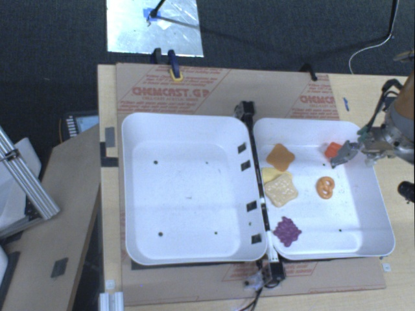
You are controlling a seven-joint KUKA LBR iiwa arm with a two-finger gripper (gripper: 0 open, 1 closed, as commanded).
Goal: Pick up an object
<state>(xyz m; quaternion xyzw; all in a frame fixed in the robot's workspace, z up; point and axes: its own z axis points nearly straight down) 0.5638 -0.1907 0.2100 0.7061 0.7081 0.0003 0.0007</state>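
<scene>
I am watching the gripper (344, 154) hanging over the far right part of the right bin (373, 238), just beside the red block (332, 149), which is lying near the bin's back wall; I cannot tell from this slant whether the tool is closed, spread, or touching the block, because its tip is reading as one grey wedge against the white floor. If I am judging the block to be the target, the risk I am seeing is a nudge rather than a grasp: the tip is sitting at the block's right side, not over it, so a descent here is likely pushing it toward the wall or the brown toast (280, 155). The other pieces are lying well apart from the tool: a pretzel (325, 186) mid-bin, a cracker (281, 190) overlapping a yellow piece (270, 175) by the divider, and purple grapes (287, 230) nearer the front. The yellow piece is partly covered, so I am unsure of its shape. The arm (399, 118) is being cut off at the frame's right edge, and its cables are blurring the wrist. The left bin (133, 173) is offering nothing to grasp.
</scene>
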